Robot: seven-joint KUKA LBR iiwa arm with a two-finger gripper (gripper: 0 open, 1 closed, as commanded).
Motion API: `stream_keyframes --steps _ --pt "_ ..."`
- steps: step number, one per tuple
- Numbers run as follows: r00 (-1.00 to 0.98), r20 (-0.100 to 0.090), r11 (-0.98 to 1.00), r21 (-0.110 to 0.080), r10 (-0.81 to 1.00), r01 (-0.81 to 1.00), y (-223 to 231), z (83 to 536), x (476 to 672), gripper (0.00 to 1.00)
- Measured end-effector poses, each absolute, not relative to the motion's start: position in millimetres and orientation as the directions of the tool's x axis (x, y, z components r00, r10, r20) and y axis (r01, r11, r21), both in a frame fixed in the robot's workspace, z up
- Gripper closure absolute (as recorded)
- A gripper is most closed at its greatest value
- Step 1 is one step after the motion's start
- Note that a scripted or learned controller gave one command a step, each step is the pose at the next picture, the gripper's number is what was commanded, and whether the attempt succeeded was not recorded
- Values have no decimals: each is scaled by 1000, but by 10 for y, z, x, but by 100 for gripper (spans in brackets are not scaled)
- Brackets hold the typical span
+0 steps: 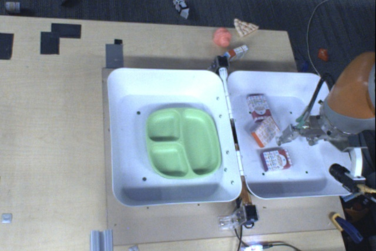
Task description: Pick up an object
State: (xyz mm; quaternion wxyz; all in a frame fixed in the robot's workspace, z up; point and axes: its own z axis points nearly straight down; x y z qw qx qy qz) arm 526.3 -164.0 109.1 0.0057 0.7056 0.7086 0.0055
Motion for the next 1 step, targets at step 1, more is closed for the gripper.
stream_keyframes --steps 1 --pt "0 -4 0 11 1000 1000 -1387 871 4920 0"
